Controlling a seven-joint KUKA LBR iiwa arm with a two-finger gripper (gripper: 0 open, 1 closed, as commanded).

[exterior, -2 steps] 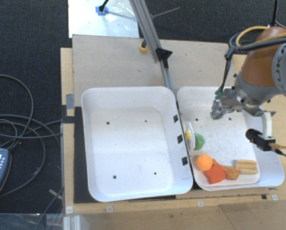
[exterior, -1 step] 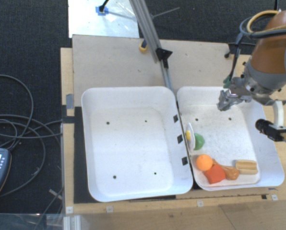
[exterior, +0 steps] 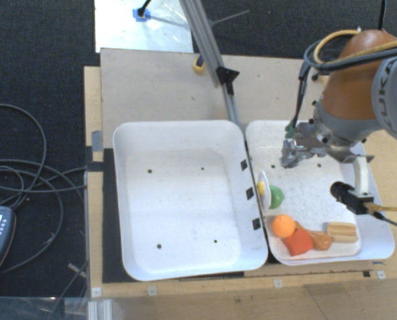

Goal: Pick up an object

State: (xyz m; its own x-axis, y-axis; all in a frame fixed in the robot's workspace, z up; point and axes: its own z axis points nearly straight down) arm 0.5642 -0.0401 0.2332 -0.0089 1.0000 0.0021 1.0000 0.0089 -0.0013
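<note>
The arm hangs over the far end of the right bin, jaws pointing down at bare white plastic; can't tell from here if they're released or clenched, too much metal clutter. If I were driving, I'd slide toward the near end, where everything's bunched. Left bin is smooth, shallow plastic. Pickable stuff: a tan, bread-looking block, a red blocky piece, a round orange ball, and a small green ball by the left wall. The orange ball touches the red piece, so I'd go for the green one.
</note>
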